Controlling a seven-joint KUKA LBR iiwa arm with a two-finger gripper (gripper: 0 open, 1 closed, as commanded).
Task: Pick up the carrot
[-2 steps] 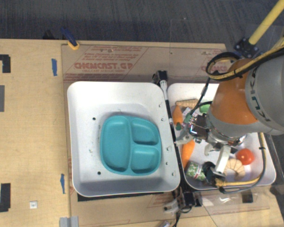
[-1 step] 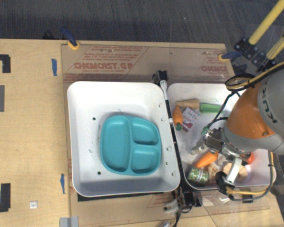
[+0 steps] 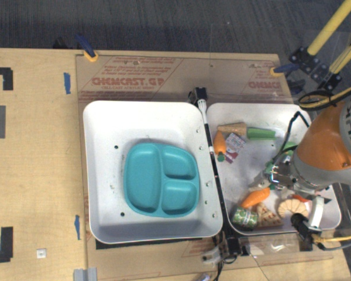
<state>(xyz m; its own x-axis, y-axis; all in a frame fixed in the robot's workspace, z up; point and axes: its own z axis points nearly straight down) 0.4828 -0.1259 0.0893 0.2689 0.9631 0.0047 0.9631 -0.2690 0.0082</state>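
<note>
Here the arm [image 3: 330, 142] reaches in from the right and bends down over the right bin [image 3: 254, 111], its orange band above the wrist. The gripper [image 3: 275, 179] hangs low near the bin's middle, just right of and above the carrot [image 3: 255, 197]; whether it is open or closed cannot be told. The carrot lies tilted near the bin's near edge, beside a green item [image 3: 244, 217]. A teal divided plate [image 3: 162, 180] sits in the left bin [image 3: 99, 157].
</note>
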